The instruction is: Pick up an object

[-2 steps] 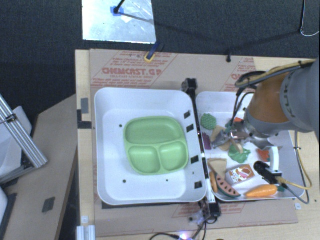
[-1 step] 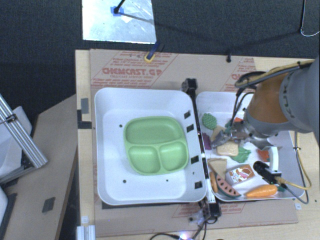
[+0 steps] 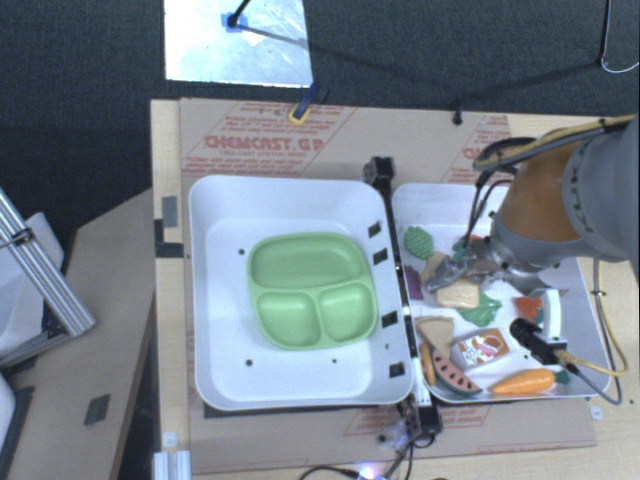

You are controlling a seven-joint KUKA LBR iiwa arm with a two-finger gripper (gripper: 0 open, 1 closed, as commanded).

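Down in the right bin, beside the light, stiff toast slice best pinched across its edges, the gripper hides whether its jaws are parted.

"CHEMCAST GP" in red, printed on brown board

We read this as a robot lab: white bins on a cardboard-covered bench, aluminium framing, loose cables.
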